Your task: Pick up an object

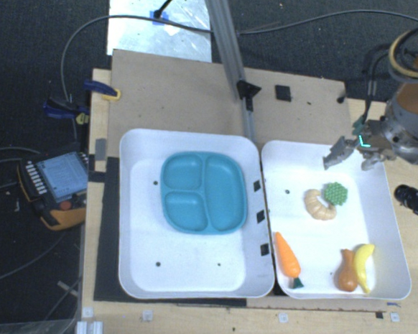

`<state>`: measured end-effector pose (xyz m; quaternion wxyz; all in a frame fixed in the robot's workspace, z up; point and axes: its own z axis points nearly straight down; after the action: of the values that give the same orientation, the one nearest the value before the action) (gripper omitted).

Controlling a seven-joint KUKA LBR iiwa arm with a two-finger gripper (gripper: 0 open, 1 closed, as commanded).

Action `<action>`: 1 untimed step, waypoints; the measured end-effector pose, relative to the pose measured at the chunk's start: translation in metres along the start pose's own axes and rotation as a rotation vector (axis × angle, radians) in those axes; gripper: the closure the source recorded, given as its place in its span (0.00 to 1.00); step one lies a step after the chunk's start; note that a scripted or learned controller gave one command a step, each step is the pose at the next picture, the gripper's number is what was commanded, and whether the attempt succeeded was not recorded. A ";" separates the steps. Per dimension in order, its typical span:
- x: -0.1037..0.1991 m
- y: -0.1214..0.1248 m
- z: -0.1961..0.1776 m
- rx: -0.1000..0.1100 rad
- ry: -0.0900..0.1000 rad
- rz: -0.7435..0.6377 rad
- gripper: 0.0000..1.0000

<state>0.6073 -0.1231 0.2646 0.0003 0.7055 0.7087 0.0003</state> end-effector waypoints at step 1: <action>0.000 0.000 -0.001 -0.001 0.000 0.000 0.00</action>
<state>0.6075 -0.1231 0.2652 0.0007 0.7054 0.7088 0.0007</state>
